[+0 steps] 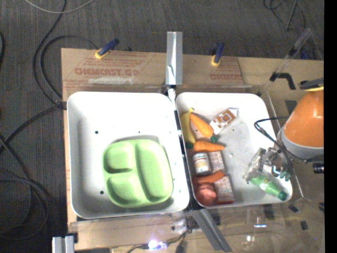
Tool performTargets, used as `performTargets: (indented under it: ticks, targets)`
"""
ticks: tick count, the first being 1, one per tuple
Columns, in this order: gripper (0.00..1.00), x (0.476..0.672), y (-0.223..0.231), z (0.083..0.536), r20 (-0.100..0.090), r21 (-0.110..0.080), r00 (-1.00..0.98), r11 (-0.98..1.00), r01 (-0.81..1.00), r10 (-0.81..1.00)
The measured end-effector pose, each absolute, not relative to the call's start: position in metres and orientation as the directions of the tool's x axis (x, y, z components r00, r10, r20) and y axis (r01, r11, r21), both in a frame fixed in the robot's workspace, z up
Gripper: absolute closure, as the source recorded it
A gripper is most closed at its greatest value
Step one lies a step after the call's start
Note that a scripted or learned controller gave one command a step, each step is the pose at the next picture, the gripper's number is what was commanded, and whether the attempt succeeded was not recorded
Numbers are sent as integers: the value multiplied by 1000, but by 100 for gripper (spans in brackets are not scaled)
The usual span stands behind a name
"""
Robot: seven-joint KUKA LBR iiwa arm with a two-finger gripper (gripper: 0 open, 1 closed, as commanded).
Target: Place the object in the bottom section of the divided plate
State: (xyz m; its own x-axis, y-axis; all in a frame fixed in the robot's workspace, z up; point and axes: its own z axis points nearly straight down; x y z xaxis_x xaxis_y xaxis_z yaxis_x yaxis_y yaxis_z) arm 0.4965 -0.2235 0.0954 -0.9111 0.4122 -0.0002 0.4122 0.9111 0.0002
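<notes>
Green bottle (269, 186) right bin; fingers (265, 165) just above it, grip state unclear; divided plate (138, 173) left bin

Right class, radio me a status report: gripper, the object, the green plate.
Gripper low in right bin, over green bottle. Grip unconfirmed. Green divided plate in left bin, sections bare. Path across unobstructed.

Green divided plate (138, 172) lies unobstructed; toy food (205, 157) crowds right bin's (247, 100) left side.

Two white bins (84, 125), one green divided plate (138, 173), three carrots (201, 124), one green bottle (269, 187)
</notes>
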Motion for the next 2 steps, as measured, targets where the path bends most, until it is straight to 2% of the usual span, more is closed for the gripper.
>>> performTargets:
  ticks: [1,2]
  targets:
    - [100,525,-137,93,-21,-1,-970,970,241,241]
    - [100,633,-195,103,-5,0,-972,972,235,235]
